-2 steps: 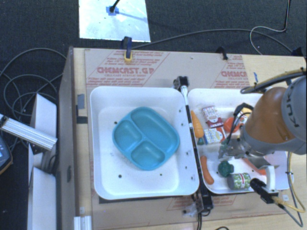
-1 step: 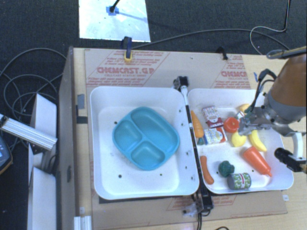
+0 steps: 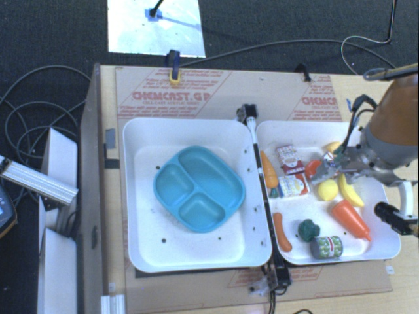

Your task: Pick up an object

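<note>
The right bin (image 3: 386, 250) holds several toy foods. A small white and red carton (image 3: 291, 170) lies near its left side, with a thin carrot (image 3: 266, 169) along the left wall. In the middle are a red piece (image 3: 313, 169), a yellow lemon (image 3: 327, 190) and a banana (image 3: 347, 191). Toward the front lie a fat orange carrot (image 3: 351, 220), a green broccoli (image 3: 308, 229), a small can (image 3: 326, 246) and a sausage (image 3: 282, 231). My gripper (image 3: 332, 165) hangs low over the bin's middle, just above the lemon and next to the red piece.
The left bin (image 3: 141, 241) holds a blue divided plate (image 3: 198, 188). The divider between the bins (image 3: 260, 188) runs front to back. The grey arm with its orange band (image 3: 396, 113) covers the right bin's far right corner. Cables lie on the floor beyond the bench.
</note>
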Tool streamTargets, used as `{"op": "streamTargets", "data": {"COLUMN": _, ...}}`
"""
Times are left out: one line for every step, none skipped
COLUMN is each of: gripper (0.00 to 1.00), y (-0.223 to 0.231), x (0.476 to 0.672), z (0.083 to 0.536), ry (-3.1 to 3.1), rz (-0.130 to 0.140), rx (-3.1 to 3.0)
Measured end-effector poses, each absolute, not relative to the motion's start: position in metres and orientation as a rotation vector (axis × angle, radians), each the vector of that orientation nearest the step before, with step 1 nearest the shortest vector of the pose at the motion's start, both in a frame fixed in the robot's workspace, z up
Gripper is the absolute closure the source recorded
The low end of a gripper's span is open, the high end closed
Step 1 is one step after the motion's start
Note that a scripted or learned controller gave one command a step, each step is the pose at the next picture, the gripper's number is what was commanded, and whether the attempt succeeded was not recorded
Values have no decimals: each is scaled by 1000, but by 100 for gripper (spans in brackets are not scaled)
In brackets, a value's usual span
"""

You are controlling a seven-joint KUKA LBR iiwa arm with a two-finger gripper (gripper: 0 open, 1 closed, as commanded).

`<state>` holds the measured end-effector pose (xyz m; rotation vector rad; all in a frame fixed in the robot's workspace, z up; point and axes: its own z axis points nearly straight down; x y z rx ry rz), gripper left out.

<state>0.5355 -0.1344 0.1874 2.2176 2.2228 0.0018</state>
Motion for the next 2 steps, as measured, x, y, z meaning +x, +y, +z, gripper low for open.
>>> {"op": "streamTargets", "data": {"gripper": 0, "y": -173, "x": 629, "z": 189, "ry": 2224, "rz": 2, "rx": 2215}}
{"op": "streamTargets", "data": {"gripper": 0, "y": -207, "x": 637, "z": 84, "ry": 2223, "rz": -1, "rx": 2218}}
